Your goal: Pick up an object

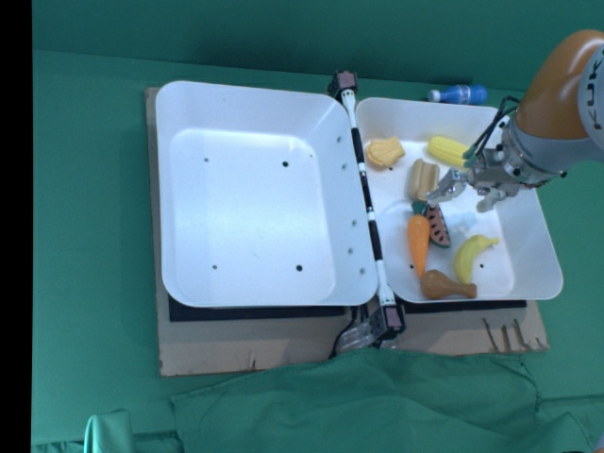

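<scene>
My gripper hangs over the middle of the right bin, its two fingers spread apart with nothing between them. Around it in this bin lie a yellow corn cob, a tan bread-like piece, a watermelon slice, an orange carrot, a yellow banana, a brown chicken drumstick and a yellow-orange lump. The left finger stands just right of the tan piece. The corn lies just behind the gripper.
The left bin sits beside the right one, divided by a black-and-white hinge strip. A blue bottle lies on the green cloth behind the right bin. The arm's orange band rises at the right.
</scene>
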You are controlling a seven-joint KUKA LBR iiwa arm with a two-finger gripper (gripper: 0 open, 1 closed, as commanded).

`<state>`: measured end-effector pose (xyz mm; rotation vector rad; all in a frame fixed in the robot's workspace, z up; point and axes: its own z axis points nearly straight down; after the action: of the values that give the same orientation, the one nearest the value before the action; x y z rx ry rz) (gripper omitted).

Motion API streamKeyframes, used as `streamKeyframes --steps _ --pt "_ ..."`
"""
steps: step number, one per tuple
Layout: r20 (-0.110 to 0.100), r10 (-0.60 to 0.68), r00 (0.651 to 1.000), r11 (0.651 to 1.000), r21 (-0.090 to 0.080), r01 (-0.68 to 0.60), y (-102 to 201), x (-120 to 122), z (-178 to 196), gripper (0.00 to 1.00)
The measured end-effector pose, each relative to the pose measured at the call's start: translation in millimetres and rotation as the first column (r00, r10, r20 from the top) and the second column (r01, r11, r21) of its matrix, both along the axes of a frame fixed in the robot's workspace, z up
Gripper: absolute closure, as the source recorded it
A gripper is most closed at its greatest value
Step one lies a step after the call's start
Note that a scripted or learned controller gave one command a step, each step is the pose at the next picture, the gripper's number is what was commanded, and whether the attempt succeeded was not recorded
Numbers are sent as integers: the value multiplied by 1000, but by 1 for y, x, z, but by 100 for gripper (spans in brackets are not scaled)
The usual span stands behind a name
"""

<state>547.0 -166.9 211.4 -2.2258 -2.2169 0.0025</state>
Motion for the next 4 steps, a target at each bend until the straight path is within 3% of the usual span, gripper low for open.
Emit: streamKeyframes --steps 1,2,4 --pt "9 0 1000 1000 -3 0 -2 2 -28 0" --pt "23 -4 1000 1000 -9 4 -5 5 -13 100" --pt "11 1 1000 1000 -3 -1 -14 17 99 100"
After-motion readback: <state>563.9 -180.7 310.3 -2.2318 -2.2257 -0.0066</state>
